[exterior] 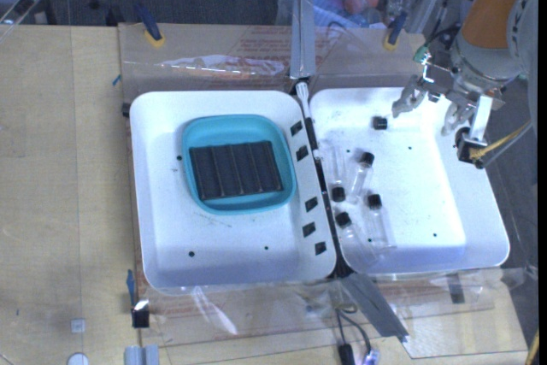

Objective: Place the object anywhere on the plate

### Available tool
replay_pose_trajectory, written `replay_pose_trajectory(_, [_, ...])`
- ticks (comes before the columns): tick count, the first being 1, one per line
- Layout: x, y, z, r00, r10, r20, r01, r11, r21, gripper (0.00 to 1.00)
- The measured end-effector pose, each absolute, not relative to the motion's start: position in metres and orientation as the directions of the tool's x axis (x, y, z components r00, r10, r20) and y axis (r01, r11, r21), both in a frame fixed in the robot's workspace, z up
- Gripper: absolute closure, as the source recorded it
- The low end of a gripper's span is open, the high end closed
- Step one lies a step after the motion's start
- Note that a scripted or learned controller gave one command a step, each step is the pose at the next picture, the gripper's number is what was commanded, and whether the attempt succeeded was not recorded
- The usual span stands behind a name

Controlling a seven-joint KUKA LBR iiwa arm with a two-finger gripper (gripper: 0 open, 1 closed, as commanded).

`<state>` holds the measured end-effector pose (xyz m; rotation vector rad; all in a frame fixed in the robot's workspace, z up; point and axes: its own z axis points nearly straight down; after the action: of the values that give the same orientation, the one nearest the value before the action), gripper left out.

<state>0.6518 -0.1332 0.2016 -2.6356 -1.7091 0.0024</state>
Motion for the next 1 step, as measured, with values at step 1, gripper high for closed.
replay_pose_trajectory(1, [0.6668, -0.1921, 0.2216, 0.463, 0.886, -0.001, 0.886, -0.463, 0.000, 0.00])
